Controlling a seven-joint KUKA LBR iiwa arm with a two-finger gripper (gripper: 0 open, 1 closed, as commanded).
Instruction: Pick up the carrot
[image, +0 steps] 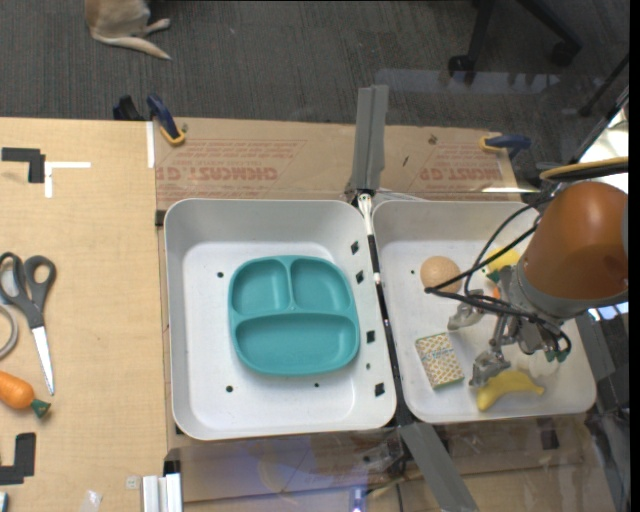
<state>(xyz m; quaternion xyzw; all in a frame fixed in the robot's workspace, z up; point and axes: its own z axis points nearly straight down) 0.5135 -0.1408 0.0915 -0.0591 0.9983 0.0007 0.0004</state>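
An orange carrot (15, 391) with a green stub lies on the wooden bench at the far left edge, outside both bins. My gripper (478, 345) hangs low in the right bin (400, 300), far from the carrot, under the arm's orange band (585, 240). Its fingers stand spread apart over bare bin floor, with nothing between them. One fingertip is just above a yellow banana (510, 388). A small orange sliver (476, 292) shows beside the wrist cables; what it is cannot be told.
The right bin also holds a tan egg-shaped object (440, 272), a patterned square packet (439, 359) and a yellow item (503, 262) partly behind the arm. A teal divided plate (295, 315) lies in the left bin (185, 300). Scissors (30, 310) lie on the bench near the carrot.
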